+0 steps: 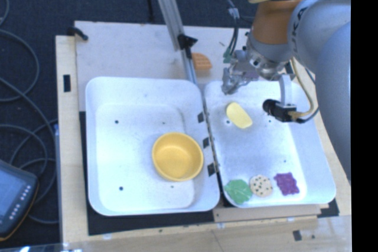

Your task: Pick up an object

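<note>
pincer hovers above the right bin's far corner, its grip impossible to tell, approaching the pale yellow piece lying just beside; next it likely must descend squarely over that piece.

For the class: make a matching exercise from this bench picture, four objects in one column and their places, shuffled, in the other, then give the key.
Objects
1. yellow bowl
2. pale yellow piece
3. purple piece
4. green piece

Places
A. right bin, near edge, rightmost of three
B. left bin
C. right bin, near edge, by the divider
D. right bin, far end, just below the hand

Pairs: 1-B, 2-D, 3-A, 4-C
</note>
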